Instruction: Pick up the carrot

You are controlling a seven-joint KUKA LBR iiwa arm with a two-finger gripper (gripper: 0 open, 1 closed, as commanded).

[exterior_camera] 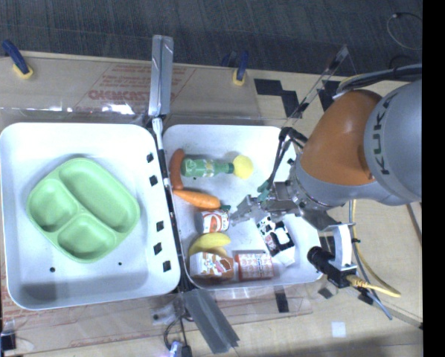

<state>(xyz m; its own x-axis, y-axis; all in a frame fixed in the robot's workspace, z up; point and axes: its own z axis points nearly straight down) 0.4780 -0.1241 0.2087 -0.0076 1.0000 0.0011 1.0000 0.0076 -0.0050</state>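
Right of centre in the frame, we see the grey arm (pixel 364 155) with its orange band reaching in over the right-hand bin (pixel 207 134), its gripper (pixel 241 209) low over the middle of the bin. We cannot tell whether the pincer stands wide or narrow — its tips are small and blurred against the white floor — and we see nothing between them.

The carrot (pixel 196 197) lies on the bin floor near the left wall, pointing toward the lower right, just left of the gripper and apart from it. Above it we find a reddish sausage-shaped item (pixel 177 168) standing nearly on end along the wall, and beside that a green bottle (pixel 202 167) on its side, with a yellow lemon (pixel 242 166) at its right end.

Just below the carrot's tip sits a small red-and-white can (pixel 216 221). Further down we see a banana (pixel 210 242) resting against a brown packet (pixel 210 265), with a red packet (pixel 253 265) beside it along the bin's lower edge. A black-and-white box (pixel 277 237) lies under the wrist.

At the left of the frame, the other bin (pixel 29 288) holds a green divided tray (pixel 83 207) — three compartments, tilted across the floor.
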